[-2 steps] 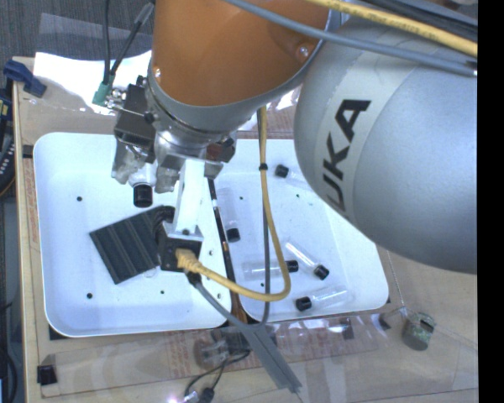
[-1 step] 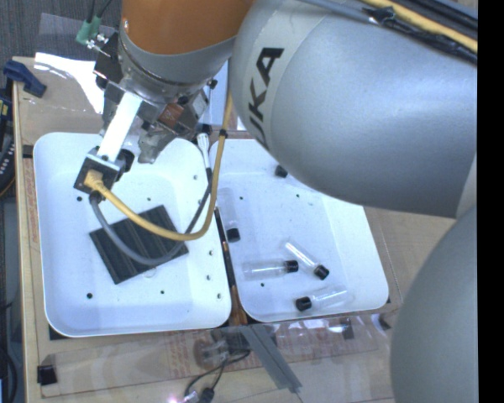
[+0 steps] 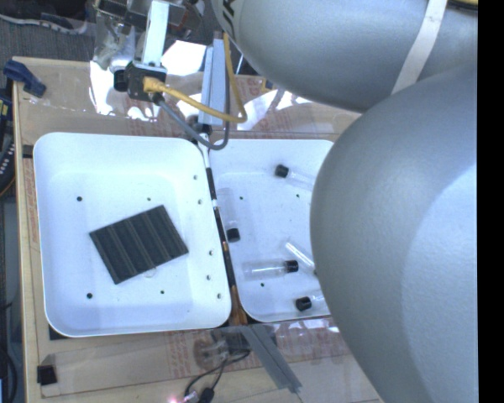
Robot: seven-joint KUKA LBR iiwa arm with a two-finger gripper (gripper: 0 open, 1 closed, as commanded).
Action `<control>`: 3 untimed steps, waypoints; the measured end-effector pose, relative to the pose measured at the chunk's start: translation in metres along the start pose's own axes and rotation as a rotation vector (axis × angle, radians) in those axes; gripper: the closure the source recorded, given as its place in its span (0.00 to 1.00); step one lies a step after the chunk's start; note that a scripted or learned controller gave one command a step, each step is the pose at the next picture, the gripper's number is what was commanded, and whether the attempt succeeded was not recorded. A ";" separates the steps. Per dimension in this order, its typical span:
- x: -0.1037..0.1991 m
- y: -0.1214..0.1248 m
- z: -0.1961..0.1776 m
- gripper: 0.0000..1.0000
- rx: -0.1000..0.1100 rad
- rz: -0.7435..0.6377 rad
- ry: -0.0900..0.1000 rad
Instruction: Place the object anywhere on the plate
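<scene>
Wooden bench (image 3: pixel 109 368); two white bins (image 3: pixel 59 309)

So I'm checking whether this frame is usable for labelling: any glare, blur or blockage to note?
Camera view: the grey arm sits close to the lens, soft-edged, and covers much of the right bin; bright glare at the top near the clear sheet; the left bin is evenly lit and the dark ribbed plate is sharp.

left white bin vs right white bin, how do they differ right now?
The left shallow white bin holds a dark ridged rectangular plate; the right shallow white bin holds several clear tubes with black caps. The left is in full view; the grey arm covers much of the right. Both are white, with small dark holes.
</scene>
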State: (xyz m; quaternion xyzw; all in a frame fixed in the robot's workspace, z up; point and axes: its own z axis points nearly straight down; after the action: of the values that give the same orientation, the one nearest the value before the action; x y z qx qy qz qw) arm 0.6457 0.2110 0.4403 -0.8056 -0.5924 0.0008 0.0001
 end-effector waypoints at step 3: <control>-0.078 -0.039 0.089 1.00 0.005 -0.149 -0.003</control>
State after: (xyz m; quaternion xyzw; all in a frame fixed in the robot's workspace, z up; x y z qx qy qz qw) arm 0.5855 0.1483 0.3515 -0.7592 -0.6508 0.0032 0.0012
